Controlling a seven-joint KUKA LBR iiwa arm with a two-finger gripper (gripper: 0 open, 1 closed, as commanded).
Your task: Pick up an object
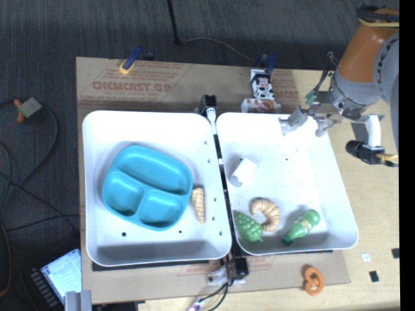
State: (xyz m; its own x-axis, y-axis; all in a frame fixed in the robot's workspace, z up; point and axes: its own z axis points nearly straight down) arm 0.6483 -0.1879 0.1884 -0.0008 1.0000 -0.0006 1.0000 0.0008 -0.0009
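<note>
My gripper (303, 124) hangs over the far right corner of the right bin (337, 173), its two grey fingers spread apart with nothing between them. Below it in that bin lie a small white cup (243, 170) near the left wall, a tan curled croissant-like toy (266, 212), a dark green bumpy toy (248, 227) and a green bottle-shaped toy (301, 225) near the front. The left bin (97, 238) bears a blue divided tray (146, 185) and a small tan corn-like piece (198, 203) beside it.
An orange ring (314, 279) lies on the bench in front of the right bin. A small figure on a card (261, 91) stands behind the bins. Blue clamps (130, 59) hold the cardboard base at the back. Cables trail on the dark floor at left.
</note>
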